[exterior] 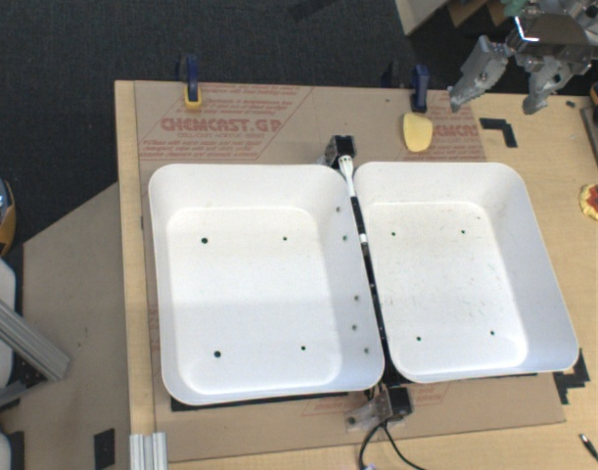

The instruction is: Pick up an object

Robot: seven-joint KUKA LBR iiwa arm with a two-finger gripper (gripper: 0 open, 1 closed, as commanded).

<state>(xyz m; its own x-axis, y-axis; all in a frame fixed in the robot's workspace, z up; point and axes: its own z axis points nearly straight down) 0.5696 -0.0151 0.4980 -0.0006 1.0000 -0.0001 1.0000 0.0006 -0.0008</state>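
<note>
Even overhead light, focus soft.
Left bin (250, 189) has a brighter band across its near floor; faint shadows under the bin rims; dark floor (83, 27) underexposed.

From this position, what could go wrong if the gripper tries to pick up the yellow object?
1. The yellow object lies on the cardboard board outside both bins, beside a blue clamp; a descending gripper might strike the clamp.
2. The object sits near the far rim of the right bin, so a finger could catch that rim.
3. The object looks small and rounded; it may slip out.
</note>
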